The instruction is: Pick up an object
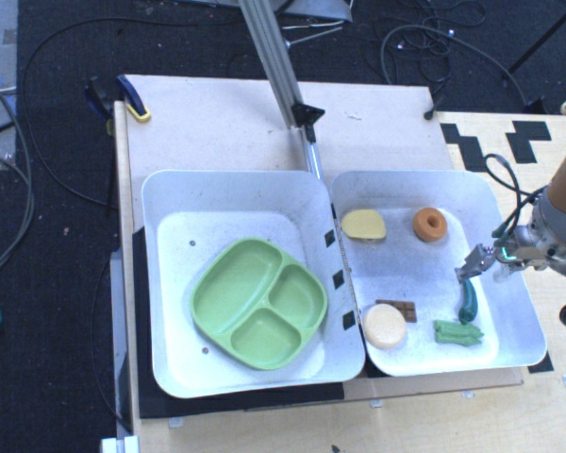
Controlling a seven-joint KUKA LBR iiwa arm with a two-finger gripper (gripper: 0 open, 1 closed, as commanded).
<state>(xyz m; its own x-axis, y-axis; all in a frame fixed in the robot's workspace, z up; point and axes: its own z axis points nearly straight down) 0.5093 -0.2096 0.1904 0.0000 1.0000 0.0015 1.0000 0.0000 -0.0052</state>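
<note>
The tool (pixel 472 270) is seen at the right edge of the right bin (pixel 509 347), low over its floor; whether it is released or clenched cannot be told. Directly beneath it a teal curved object (pixel 468 300) is lying, with a green piece (pixel 457 333) just below it, near the bin's front wall. No object is seen to be grasped.

The main risk is judged to be crowding: the two green-toned pieces lie close together and close to the sloped wall, so one may be pushed aside or pinned against the rim rather than lifted. Thin, low shapes may also be slipped off.

Elsewhere in the right bin, an orange ring (pixel 430 225), a yellow piece (pixel 363 225), a cream round object (pixel 385 327) and a brown block (pixel 398 310) are spread well apart. A green divided plate (pixel 258 302) is held in the left bin (pixel 170 206). The bins are set on a pale worktop (pixel 264 121), surrounded by dark carpet and trailing cables (pixel 424 45).
</note>
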